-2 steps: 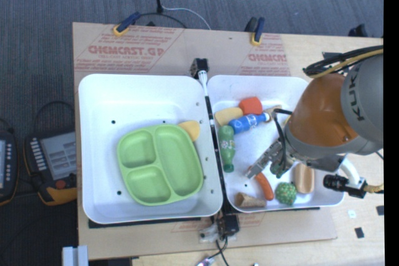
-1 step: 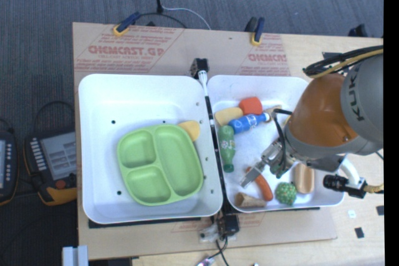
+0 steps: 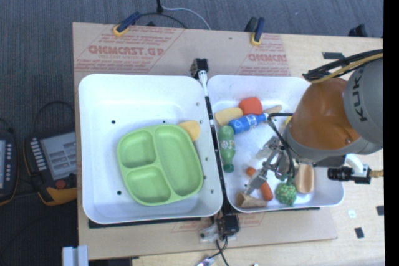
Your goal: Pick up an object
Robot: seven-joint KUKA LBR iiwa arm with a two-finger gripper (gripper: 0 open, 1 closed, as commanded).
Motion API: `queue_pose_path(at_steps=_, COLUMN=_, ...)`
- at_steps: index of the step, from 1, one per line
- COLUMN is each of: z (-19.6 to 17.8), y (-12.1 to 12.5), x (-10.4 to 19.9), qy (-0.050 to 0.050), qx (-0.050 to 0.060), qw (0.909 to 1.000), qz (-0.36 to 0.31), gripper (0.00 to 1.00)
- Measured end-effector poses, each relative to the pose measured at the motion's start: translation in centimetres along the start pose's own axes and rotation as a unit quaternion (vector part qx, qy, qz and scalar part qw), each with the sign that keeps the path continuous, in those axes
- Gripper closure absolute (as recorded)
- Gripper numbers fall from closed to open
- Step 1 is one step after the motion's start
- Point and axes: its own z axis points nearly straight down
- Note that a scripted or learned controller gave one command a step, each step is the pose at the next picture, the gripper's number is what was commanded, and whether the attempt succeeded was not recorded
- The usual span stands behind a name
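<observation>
We see the arm [image 3: 324, 121] reaching in from the right over the right bin [image 3: 324, 199], and its tool [image 3: 262, 176] hangs low above the front part of that bin. Whether the tool is released or clenched we cannot tell, because the metal parts are small and blurred here; nothing is clearly seen in it.

The things to choose from all lie in the right bin. Directly around the tool there are an orange carrot-like piece [image 3: 265, 190], a green broccoli toy [image 3: 286, 193], a brown wedge [image 3: 248, 200] and a hot dog bun [image 3: 305, 178]. Further back lie a green bottle [image 3: 227, 147] near the wall between the bins, a blue bottle [image 3: 247, 123], a yellow piece [image 3: 228, 114] and a red-orange block [image 3: 251, 104].

We judge that these are toy foods of plastic, so they are light and quite stiff, and not fragile. Their smooth rounded skin can be slippery. The carrot-like piece looks the nearest candidate; we would take it across its narrow middle, with the jaws at right angle to its length. The broccoli is just beside it, so it may be pushed away or pinched together.

The left bin [image 3: 100, 93] carries a green divided tray [image 3: 160, 164] and a yellow object [image 3: 190, 129] touching the tray's far edge. The bench [image 3: 124, 47] below is brown board.
</observation>
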Motion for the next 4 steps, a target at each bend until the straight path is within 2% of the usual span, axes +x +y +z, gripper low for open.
queue_pose_path(at_steps=1, z=-0.1, y=0.7, x=0.2, qy=-0.006, qx=0.001, qw=0.9994, qz=-0.034, gripper=0.0)
queue_pose_path(at_steps=2, z=-1.1, y=0.9, x=0.3, qy=-0.004, qx=-0.001, qw=0.9994, qz=-0.034, gripper=1.0)
queue_pose_path(at_steps=3, z=-1.1, y=0.9, x=0.3, qy=-0.004, qx=-0.001, qw=0.9994, qz=-0.034, gripper=0.0)
queue_pose_path(at_steps=4, z=-0.1, y=0.7, x=-0.4, qy=-0.006, qx=-0.003, qw=0.982, qz=-0.189, gripper=0.0)
